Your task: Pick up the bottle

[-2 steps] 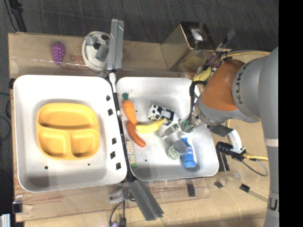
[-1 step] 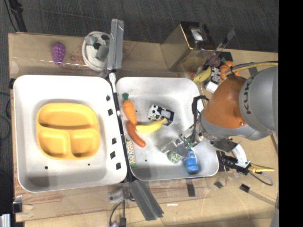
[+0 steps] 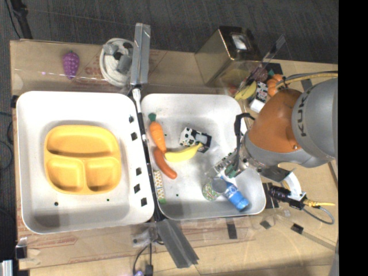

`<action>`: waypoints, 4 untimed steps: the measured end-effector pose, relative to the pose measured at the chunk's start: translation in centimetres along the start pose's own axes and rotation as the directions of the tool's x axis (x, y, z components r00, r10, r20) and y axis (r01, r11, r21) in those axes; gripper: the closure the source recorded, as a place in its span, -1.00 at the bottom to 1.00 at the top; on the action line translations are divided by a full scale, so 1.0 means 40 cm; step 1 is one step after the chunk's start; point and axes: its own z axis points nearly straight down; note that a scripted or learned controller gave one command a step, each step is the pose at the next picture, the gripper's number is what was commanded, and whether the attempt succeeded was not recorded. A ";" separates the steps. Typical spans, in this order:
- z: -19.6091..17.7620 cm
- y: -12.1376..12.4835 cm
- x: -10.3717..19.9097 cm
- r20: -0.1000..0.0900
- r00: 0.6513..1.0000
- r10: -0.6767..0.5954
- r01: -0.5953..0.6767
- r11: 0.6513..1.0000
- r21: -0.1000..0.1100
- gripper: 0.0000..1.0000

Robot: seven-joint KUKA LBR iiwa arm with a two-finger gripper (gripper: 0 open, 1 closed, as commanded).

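Only part of a white "KU" reads — on the arm (image 3: 313,125).

Grey KUKA arm (image 3: 319,117), orange wrist band, black lettering

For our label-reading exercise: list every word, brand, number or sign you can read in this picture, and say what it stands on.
"KUKA": white letters, seen sideways, on the arm's grey casing at the right.
Blue bottle label in the right bin: too blurred to read.
Black-and-white carton: pattern only, no legible text.
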 end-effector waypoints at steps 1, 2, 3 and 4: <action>-0.311 0.044 -0.033 -0.003 0.974 0.226 -0.226 0.974 0.010 1.00; -0.310 0.044 -0.032 -0.003 0.974 0.226 -0.226 0.974 0.010 -1.00; 0.027 -0.046 0.021 -0.004 0.947 0.320 -0.320 0.947 0.011 -1.00; 0.008 -0.044 0.020 -0.005 0.949 0.315 -0.315 0.949 0.013 1.00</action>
